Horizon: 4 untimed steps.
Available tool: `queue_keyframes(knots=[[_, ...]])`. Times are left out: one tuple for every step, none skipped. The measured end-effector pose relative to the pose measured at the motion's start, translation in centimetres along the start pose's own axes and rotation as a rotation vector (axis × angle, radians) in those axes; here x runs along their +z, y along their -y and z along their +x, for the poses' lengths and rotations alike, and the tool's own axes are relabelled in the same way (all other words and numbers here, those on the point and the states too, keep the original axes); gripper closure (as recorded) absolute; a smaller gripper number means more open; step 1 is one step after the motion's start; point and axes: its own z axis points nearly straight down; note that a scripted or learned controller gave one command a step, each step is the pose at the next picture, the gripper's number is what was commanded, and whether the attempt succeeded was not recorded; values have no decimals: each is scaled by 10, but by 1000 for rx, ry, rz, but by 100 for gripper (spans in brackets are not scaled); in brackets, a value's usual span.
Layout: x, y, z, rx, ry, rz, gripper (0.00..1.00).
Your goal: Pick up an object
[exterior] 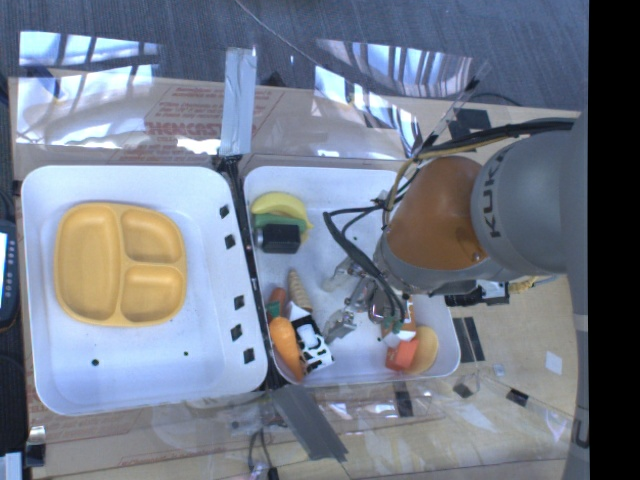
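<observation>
In right bin (pixel 340 183), hand (pixel 350 303) partly hidden under wrist; finger state unclear, grip undeterminable.

We see a dark grey floor (pixel 120 3) at twelve o'clock, like carpet. Below it the brown table (pixel 190 118) has shiny clear plastic (pixel 90 88) over it. Bright light (pixel 400 68) bounces off the plastic in white stripes. A strip of grey tape (pixel 238 103) runs down at twelve o'clock, and another grey strip (pixel 310 423) lies at six o'clock.
</observation>
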Motion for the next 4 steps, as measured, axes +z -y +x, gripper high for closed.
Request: queue_keyframes(knots=[[-9,-25,36,-135,47,16,0],[-3,-38,13,-75,13,13,0],[-14,-40,11,-82,17,10,100],[-71,28,-56,110,5,2,100]])
